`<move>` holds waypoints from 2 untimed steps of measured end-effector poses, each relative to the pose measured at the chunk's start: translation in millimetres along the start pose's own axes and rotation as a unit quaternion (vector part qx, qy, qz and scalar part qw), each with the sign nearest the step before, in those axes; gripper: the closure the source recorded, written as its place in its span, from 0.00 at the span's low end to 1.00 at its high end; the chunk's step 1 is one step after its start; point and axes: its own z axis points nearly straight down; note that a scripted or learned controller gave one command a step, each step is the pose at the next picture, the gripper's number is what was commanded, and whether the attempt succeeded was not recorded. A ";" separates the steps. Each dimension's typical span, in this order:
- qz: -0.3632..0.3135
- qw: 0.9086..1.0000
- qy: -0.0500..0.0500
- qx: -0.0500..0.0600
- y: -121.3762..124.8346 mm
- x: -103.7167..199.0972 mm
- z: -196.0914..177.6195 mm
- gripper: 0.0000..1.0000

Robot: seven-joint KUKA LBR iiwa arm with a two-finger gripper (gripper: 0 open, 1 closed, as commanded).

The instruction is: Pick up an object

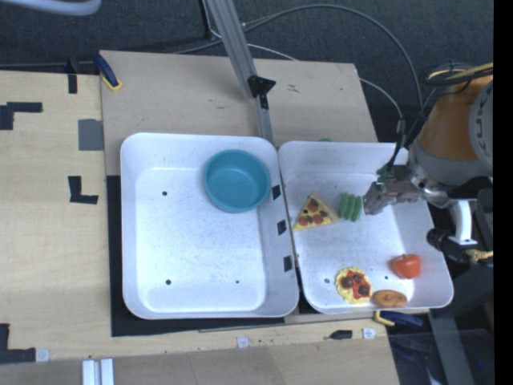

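Two bins – end effector (373, 201) just beside the green toy (349, 206) in the right bin (321, 159), finger state unclear

glossy plastic bowl (236, 180), speckled white bins (200, 287)

Blue clamp (109, 74) at bench's back-left corner, grey pole (234, 42) btwn bins' far ends.

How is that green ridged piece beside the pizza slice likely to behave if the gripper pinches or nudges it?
The green ridged piece looks like small moulded toy food, so probably light and stiff. Its ribbed, rounded shape may let it roll or skid on the smooth right bin. With the pizza slice close by, a nudge from the gripper could shove both.
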 end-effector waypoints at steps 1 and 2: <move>0.000 1.000 0.000 0.001 -3.9 -3.1 -43.7 1.00; 0.000 1.000 0.000 0.001 1.3 2.2 -87.9 1.00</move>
